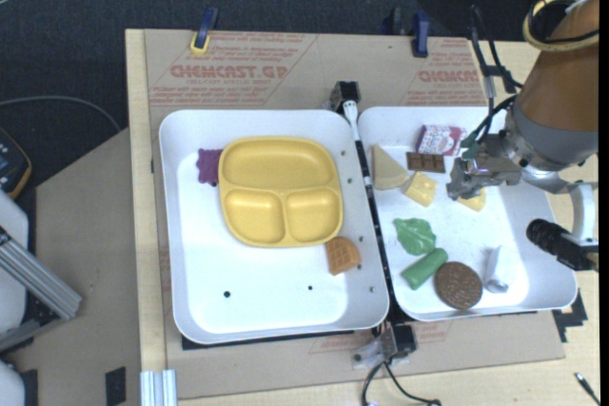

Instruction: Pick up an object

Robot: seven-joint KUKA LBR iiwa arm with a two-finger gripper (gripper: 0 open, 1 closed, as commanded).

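Over the right bin [557, 285] I see the arm [561, 90] reaching in from the right, its gripper [468, 183] low above the upper middle of that bin. I cannot tell how its fingers stand; the metal head hides them from this slant.

Room to move: the right bin is crowded along its left half and bare along its right half. Both bins sit edge to edge, with a black clip [344, 95] at the top of the seam. The cardboard-covered bench [285, 62] leaves a strip beyond the far rims.

Things near the gripper: a small yellow piece [472, 200] lies just under and touching the head as seen from here, whether gripped I cannot say. A yellow cheese block [421, 189] sits just left of it, a brown chocolate bar [426, 162] above that, and a pink-and-white packet [438, 140] at the far rim. A pale wedge [385, 168] lies by the seam.

Nearer me: a green leaf [415, 234], a green pod [422, 268], a round brown cookie [459, 284], a grey metal piece [493, 269].

Left bin [190, 299]: a yellow divided tray [281, 189], a purple piece [208, 165] at its left edge, a waffle-like brown piece [343, 255] at its lower right corner.
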